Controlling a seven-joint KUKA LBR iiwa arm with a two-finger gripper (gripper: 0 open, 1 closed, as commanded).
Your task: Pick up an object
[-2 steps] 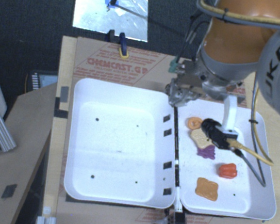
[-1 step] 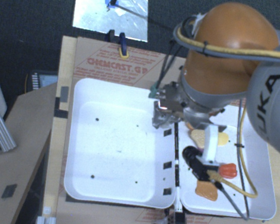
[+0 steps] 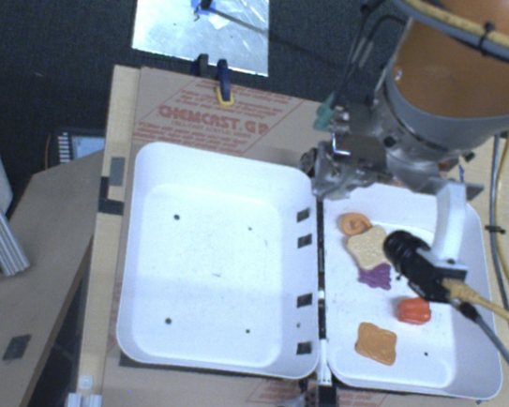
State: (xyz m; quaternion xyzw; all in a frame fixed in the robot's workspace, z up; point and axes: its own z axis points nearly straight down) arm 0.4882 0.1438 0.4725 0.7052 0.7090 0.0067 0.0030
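Orange-banded arm (image 3: 486, 52) fills the top right, closest to the lens, its grey wrist dropping toward the back left corner of the right bin. Gripper (image 3: 334, 177) sits at that corner, over the divide between the two bins; its state cannot be told from this angle, and nothing shows held in it.

Surface (image 3: 220, 117): brown board printed with red lettering, carrying both bins.

Left bin (image 3: 137, 228): white, shallow, a few dark specks on its floor.

Right bin (image 3: 475, 373): white, holds all the loose objects, clustered in its left half.

Black cylindrical fitting (image 3: 417, 260) with a white bracket hangs off the arm over the middle of the right bin, a yellow cable trailing right.

Objects, larger to smaller:
- Tan flat piece (image 3: 367, 246), near the bin's back left, just left of the black fitting.
- Orange-brown flat piece (image 3: 376, 343), toward the front, apart from the rest.
- Round orange piece (image 3: 355, 224), touching or just behind the tan one; cannot tell which.
- Red-orange piece (image 3: 414, 311), just below the black fitting.
- Purple piece (image 3: 376, 277), just in front of the tan one.
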